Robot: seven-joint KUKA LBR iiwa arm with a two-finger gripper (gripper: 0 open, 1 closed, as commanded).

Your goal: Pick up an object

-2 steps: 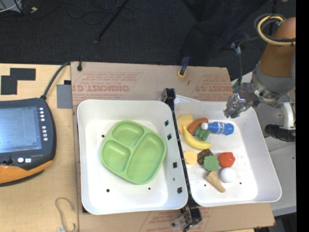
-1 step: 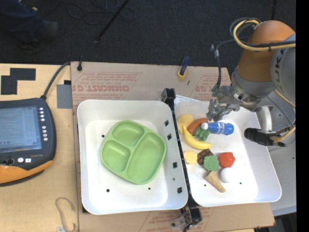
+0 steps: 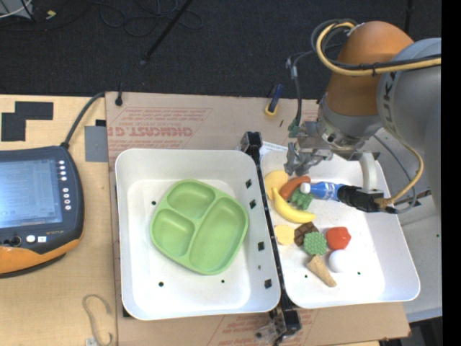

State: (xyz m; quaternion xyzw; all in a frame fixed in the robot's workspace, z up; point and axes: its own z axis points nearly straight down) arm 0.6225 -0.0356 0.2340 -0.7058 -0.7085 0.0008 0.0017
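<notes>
Green sectioned tray in left bin; orange-edged tablet on bench

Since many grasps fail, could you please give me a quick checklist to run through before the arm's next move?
1. Gripper above the right bin: ok.
2. Target under it, the orange-red piece beside the banana: ok.
3. Finger opening: cannot tell.
4. Anything held already: cannot tell.
5. Space around the target: not ok, the blue bottle touches it.
6. Green tray sits apart in the left bin: ok.
</notes>
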